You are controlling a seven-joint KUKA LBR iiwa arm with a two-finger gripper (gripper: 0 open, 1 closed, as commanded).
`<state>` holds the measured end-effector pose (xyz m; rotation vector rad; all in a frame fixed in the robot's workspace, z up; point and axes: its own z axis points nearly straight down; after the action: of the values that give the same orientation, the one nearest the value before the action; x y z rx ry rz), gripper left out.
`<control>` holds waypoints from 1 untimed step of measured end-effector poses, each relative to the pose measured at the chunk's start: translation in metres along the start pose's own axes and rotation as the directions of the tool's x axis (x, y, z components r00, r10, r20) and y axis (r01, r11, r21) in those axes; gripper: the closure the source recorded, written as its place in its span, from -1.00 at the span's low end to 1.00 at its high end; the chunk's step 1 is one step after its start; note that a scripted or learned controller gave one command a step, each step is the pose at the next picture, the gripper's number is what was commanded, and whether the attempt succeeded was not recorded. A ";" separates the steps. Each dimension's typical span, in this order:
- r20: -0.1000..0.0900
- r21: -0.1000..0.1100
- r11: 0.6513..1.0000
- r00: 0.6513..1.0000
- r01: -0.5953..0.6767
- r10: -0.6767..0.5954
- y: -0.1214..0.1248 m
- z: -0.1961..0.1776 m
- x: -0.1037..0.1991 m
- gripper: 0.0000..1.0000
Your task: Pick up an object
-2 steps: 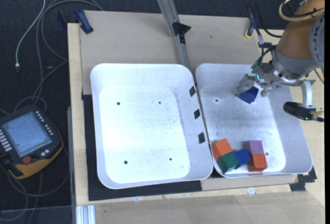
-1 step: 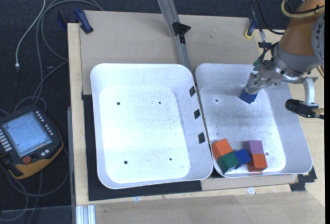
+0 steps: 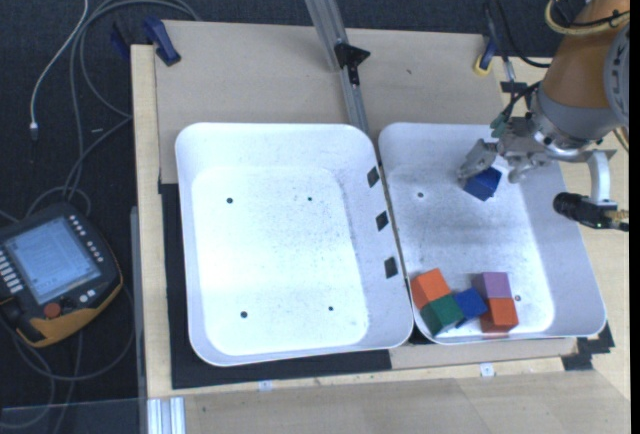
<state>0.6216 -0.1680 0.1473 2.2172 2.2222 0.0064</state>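
1. At the near edge of the right bin [image 3: 560, 252] you have a huddle of blocks against the front wall: an orange block [image 3: 431, 286], a green block [image 3: 443, 311], a small blue cube [image 3: 471, 303], a lilac block [image 3: 497, 284] and a red-orange block [image 3: 500, 314], all touching or just beside one another.
2. Behind them the bin floor lies bare up to the far wall, giving you open room.
3. Toward the far end, the hand [image 3: 497, 165] pinches a blue block [image 3: 483, 184] between its fingers; it is dark blue, squarish, tilted, and appears lifted off the floor.
4. To your left, the left bin [image 3: 200, 252] shares a wall with the right one.
5. Farthest off, the tan worktop [image 3: 250, 72] carries a slanted metal rail [image 3: 320, 2].
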 end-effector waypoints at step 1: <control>0.006 -0.014 1.000 1.000 -0.001 0.001 0.020 0.028 0.013 -1.00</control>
<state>0.6422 -0.1553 0.1194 2.2080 2.2110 0.0148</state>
